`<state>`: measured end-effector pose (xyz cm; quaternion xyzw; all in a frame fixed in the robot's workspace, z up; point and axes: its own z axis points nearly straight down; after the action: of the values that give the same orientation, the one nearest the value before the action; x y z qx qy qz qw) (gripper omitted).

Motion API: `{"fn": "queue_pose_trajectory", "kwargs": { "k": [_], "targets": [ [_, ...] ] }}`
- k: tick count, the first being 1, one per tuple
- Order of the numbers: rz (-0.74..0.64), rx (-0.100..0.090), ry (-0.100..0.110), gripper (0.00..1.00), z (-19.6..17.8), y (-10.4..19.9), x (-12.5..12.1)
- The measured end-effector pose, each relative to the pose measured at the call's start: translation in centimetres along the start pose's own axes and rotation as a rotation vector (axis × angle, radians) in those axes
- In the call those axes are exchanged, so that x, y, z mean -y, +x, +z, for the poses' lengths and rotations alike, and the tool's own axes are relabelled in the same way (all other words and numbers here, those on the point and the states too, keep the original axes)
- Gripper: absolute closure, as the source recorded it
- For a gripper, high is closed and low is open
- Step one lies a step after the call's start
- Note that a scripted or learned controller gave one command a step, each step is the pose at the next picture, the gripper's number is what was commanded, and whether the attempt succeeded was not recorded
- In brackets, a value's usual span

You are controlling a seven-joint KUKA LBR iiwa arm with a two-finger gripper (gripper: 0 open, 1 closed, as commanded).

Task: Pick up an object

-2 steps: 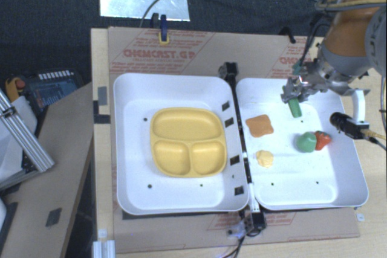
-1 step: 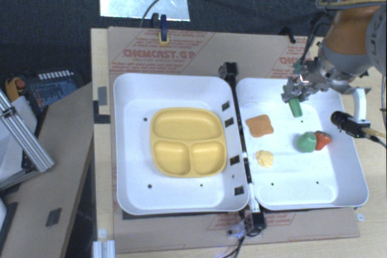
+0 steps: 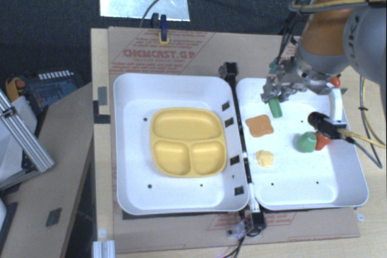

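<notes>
Gripper [image 3: 275, 98]: low over the right bin [image 3: 357, 185], to the right of the yellow plate [image 3: 186, 141] and a little beyond it, directly above the upper end of a green stick [image 3: 276, 109]. Cannot tell how wide open, nor whether anything is already clamped. Now from the left: yellow plate with three compartments, lying in the middle of the left bin [image 3: 124, 130]. Beyond the plate, red print on the brown board [image 3: 199, 45], readable as "CHEMCAST GP", with a blue and yellow clamp [image 3: 162, 29] above the print. Right of the plate, across the dark strip between the bins: a flat orange piece [image 3: 260, 125], and nearer to the camera a small pale yellow piece [image 3: 265, 158]. Further right of the plate: a green round toy [image 3: 306, 142] touching a red bit [image 3: 321, 142]. Probably the approach or grasp step on the green stick, not yet a lift. Calls next for closing firmly around the stick and rising straight up, well away from the orange piece just beside it. Risk of slipping, as the stick looks smooth and thin.
</notes>
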<state>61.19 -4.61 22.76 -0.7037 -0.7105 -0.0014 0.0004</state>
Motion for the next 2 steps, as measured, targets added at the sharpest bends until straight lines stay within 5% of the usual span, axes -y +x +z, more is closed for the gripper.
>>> {"fn": "queue_pose_trajectory", "kwargs": {
  "k": [2],
  "targets": [
    [0.000, 0.000, -0.001, 1.00, 0.1, 9.7, -3.0]
  ]
}}
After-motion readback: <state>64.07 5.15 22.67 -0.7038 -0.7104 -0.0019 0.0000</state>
